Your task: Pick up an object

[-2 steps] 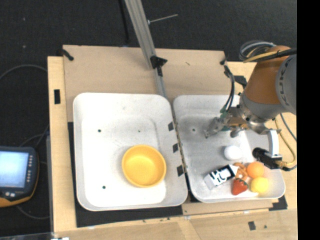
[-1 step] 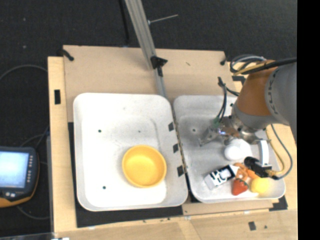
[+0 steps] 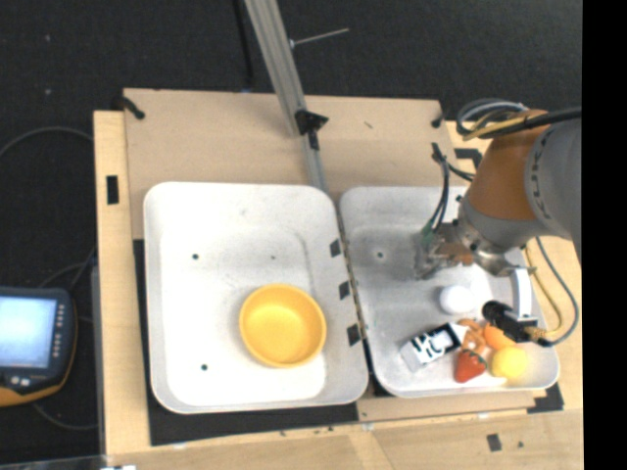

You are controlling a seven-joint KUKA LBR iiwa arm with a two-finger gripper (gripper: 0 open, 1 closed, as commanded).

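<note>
Where the grey arm point(image 3: 505, 179) with its orange band reaches in from the right, its gripper point(image 3: 431, 258) hangs over the middle of the right bin point(image 3: 387, 218), above bare white floor. From this slanted overhead view I cannot tell whether the gripper is spread or closed, nor whether anything sits in it.

The loose things in that bin are crowded into its near right corner. A white ball point(image 3: 455, 298) lies just beside the gripper, on its near right side. Nearer still, a small black-and-white box point(image 3: 431, 347) lies tilted on the bin floor. To the right of the box is a tight cluster: an orange piece point(image 3: 480, 336), a red piece point(image 3: 470, 366) just in front of it, and a yellow ball point(image 3: 510, 363) at the right end, close to the bin's rim. The three look to be touching, though their exact shapes are too small to make out.

The left bin point(image 3: 216, 223) holds a yellow bowl point(image 3: 283, 324), upright and open side up, in its near right part, well apart from the gripper.

Both bins rest side by side on a tan bench point(image 3: 216, 135). A metal pole point(image 3: 274, 47) slants from the far edge down toward the gap between the bins. Off the bench at the near left lies a handheld device with a lit screen point(image 3: 29, 346).
</note>
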